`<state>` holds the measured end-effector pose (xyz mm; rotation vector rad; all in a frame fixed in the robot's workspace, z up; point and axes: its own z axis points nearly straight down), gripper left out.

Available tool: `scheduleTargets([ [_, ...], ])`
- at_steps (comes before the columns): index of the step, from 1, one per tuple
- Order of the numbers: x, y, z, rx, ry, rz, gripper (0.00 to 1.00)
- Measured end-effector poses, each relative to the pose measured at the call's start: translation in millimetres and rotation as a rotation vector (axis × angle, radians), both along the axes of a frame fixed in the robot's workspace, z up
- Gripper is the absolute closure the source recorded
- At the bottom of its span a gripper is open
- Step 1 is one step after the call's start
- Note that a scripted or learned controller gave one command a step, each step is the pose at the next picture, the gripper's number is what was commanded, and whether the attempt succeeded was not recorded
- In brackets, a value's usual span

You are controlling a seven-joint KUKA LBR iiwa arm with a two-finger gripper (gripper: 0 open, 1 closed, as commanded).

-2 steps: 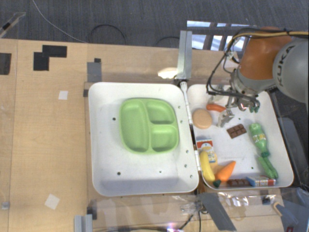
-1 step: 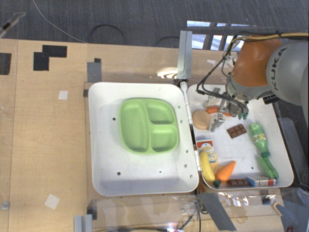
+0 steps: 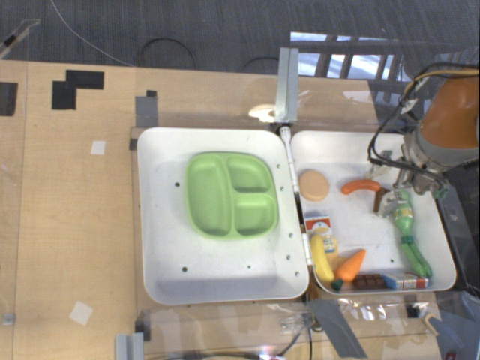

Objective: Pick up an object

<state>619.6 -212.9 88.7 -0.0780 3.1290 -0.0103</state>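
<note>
Pincer point(image 3: 390, 201) low over the right bin point(image 3: 352, 150), tips dark and small against the white floor; whether released or clenched, cannot tell. Just beside it, a red sausage point(image 3: 361, 187) to the left and a green bottle point(image 3: 404, 217) to the right, apart from the tips as far as can be judged. Below, a green pepper-like piece point(image 3: 415, 256), half lost in the bin's corner. Farther left: a tan round disc point(image 3: 314, 185), a small carton point(image 3: 317, 224) with unreadable print, a banana point(image 3: 321, 257), a carrot point(image 3: 349, 265). Left bin point(image 3: 161, 223) with a green divided tray point(image 3: 229, 194). Pale wooden surface point(image 3: 67, 223) with black squares, dark carpet point(image 3: 187, 13) behind.
</note>
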Motion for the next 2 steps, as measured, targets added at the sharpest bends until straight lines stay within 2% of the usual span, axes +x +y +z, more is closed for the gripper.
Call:
scheduleTargets([
  [2,-15,9,-1,0.005,0.000,-0.013,0.00],
])
